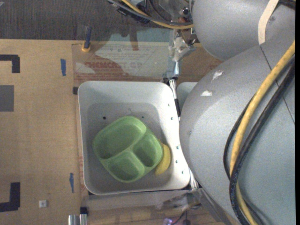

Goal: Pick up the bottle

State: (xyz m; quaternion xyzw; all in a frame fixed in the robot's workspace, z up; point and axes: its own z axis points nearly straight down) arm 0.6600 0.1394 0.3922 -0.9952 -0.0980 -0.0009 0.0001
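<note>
1. Mostly, the right half of the view is covered by the grey arm (pixel 243 125), shot very close and cut off at the top, right and bottom edges.
2. Whether the gripper is apart, together or clamped on anything cannot be told; the arm's bulk lies over that area.
3. Where the bottle is cannot be told either; nothing readable as one is made out in the uncovered parts.
4. Of the right bin (pixel 186 89), a small white corner is seen just beside the left bin's upper right corner; the rest is hidden under the arm.
5. The left bin (pixel 122 86) is seen nearly whole; its lower right corner is touched or overlapped by the arm's outline.
6. A green divided plate (pixel 126 149) with three compartments is lying tilted in the left bin, toward the lower right.
7. A yellow object (pixel 164 161) is tucked against the plate's right edge, partly hidden by it; what it is cannot be made out.
8. Yellow and black cables (pixel 262 93) are run along the arm, cut off at the frame edge.
9. Tangled wires and metal fittings (pixel 173 8) are seen at the top; details are blurred.
10. The wooden bench (pixel 37 125) at left carries blue tape (pixel 63 67) and black marks (pixel 11 62), cut off by the left edge.
</note>
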